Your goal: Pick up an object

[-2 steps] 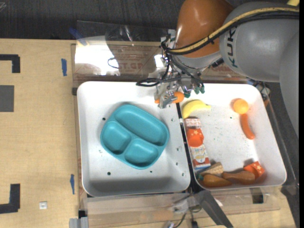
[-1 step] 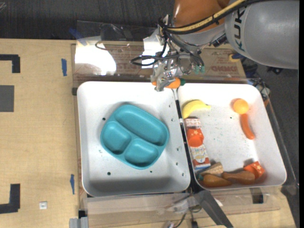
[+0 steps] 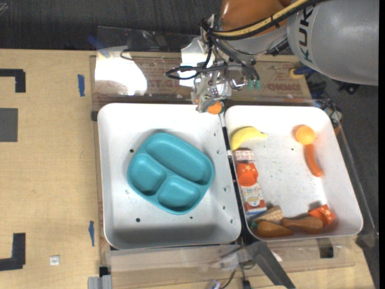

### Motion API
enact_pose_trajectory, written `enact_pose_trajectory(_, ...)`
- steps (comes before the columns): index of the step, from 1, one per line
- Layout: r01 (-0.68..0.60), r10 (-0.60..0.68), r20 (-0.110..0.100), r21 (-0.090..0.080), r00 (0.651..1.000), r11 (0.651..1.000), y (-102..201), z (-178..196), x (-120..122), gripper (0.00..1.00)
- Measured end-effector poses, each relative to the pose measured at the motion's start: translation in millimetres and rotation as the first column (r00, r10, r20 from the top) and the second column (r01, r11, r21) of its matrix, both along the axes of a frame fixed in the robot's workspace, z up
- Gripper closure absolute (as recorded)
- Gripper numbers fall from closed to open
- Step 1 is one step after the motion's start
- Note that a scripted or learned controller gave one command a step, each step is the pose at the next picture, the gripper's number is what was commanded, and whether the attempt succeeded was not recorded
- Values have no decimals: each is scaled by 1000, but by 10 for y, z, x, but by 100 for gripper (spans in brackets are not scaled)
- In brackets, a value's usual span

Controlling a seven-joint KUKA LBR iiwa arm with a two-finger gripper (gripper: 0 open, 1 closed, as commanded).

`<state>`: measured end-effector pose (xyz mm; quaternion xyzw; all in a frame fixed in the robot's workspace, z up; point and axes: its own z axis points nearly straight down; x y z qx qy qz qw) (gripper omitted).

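My gripper [image 3: 210, 103] hangs above the back rim where the two bins meet. A small orange object [image 3: 213, 108] sits at its fingertips, and the fingers look shut on it. In the right bin [image 3: 283, 167] lie a yellow banana [image 3: 246, 135], an orange ball [image 3: 305, 134], an orange sausage-shaped piece [image 3: 313, 160], a box with a red tomato picture [image 3: 248, 182], a brown bread roll [image 3: 292, 225] and a small red-orange piece [image 3: 323, 214]. The left bin [image 3: 114, 137] holds a teal divided plate [image 3: 170, 172].
The grey arm with its orange band [image 3: 258, 5] and cables reaches in from the top right. Behind the bins lie a cardboard strip [image 3: 277, 80] and a shiny plastic sheet [image 3: 120, 77]. A wooden bench top [image 3: 42, 161] spreads to the left.
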<state>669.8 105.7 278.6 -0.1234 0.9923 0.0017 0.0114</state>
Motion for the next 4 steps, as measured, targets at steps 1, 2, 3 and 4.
enact_pose_trajectory(1, -7, 7, -15, -3, 1000, 1000, -205, -621, -842, 100)
enact_pose_trajectory(2, -6, 6, -16, -4, 1000, 1000, -212, -627, -842, 0)
enact_pose_trajectory(3, 12, -12, 1, 3, 1000, 1000, -25, -1738, -1009, 0)
enact_pose_trajectory(4, 60, -60, 7, -3, 998, 998, 824, -1805, -973, 0)
